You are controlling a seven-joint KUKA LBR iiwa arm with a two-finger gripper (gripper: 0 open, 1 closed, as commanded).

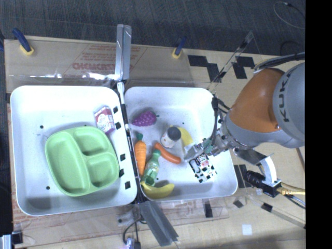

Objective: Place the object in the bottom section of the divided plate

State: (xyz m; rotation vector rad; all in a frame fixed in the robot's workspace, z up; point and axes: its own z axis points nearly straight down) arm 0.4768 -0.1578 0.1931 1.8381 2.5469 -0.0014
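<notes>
Gripper (pixel 201 157) sits low at the right side of the right white bin (pixel 224 187), black-white patterned fingers down; can't tell if wide or narrow, nothing visibly held. Nearest: small white-grey bottle (pixel 170 136), yellow piece (pixel 185 137), orange carrot stick (pixel 167 155). Risk, imo: cluttered pile means grabbing two things or a slip, then a drop crossing the divider to the green divided plastic plate (pixel 82 160) in the left bin, bottom section

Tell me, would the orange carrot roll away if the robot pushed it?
Probably a little. The carrot looks round and tapered, so a sideways push would likely roll it in a curve rather than straight. It lies close by the bin wall and a green bottle, which would likely stop it quickly. Its smooth, shiny look suggests hard plastic, so it may slip when squeezed.
</notes>
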